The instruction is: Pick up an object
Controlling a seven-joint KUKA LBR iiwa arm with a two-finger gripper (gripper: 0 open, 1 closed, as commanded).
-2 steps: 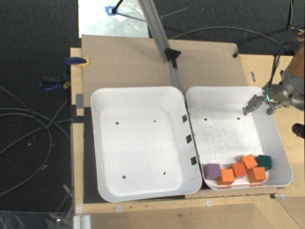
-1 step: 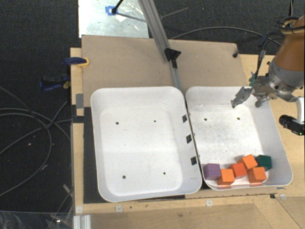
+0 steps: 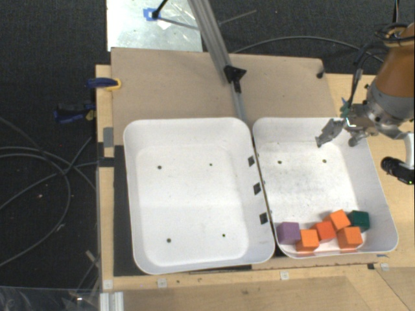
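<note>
Camera view looked down at a slant on the counter (image 3: 285, 86), its brown board carrying two shallow white bins side by side. From where I stood, the left bin (image 3: 139, 173) sat with nothing in it but small dark dots in its floor, so I judged it was the place meant to take whatever got lifted.

Moving right, the right bin (image 3: 285, 141) held all the pieces, and they were bunched against its near rim: a purple cube (image 3: 288, 231) at the left end, then an orange cube (image 3: 309, 239) touching it, another orange cube (image 3: 325, 230), a third orange cube (image 3: 340, 219) higher up, a fourth orange cube (image 3: 350, 237) by the rim, and a dark green block (image 3: 360, 220) at the far right. Packed that tightly, any one of them looked awkward to pinch without nudging a neighbour.

Farther right, the arm (image 3: 395, 83) reached in over the far right corner of that bin. Its tool (image 3: 340, 131) hung well apart from the cluster, fingers spread and gripping nothing, which read to me as readiness for a descent not yet begun.
</note>
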